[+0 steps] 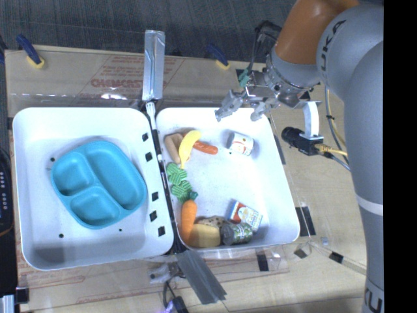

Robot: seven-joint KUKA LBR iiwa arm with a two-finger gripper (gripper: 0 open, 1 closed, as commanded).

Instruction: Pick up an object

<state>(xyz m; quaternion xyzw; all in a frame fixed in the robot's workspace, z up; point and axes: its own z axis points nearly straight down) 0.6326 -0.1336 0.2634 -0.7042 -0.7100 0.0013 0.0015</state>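
My gripper (243, 108) hangs over the back edge of the right bin (277, 175), its two fingers spread apart with nothing between them. Just below it, inside the bin, lies a small white can (240, 143). Along the bin's left side sit a bread roll (172, 148), a yellow banana (187, 145) and a red-orange chili (206, 149). Further down are green leafy toy lettuce (178, 181), an orange carrot (187, 218), a tan bread piece (206, 233), a dark can (236, 233) and a small carton (245, 214).
The left bin (32, 240) holds a blue divided plate (98, 182). A metal bar (154, 64) stands upright at the seam between the bins. Blue clamps (31, 51) grip the bench's back edge. The grey arm (352, 64) fills the right side.
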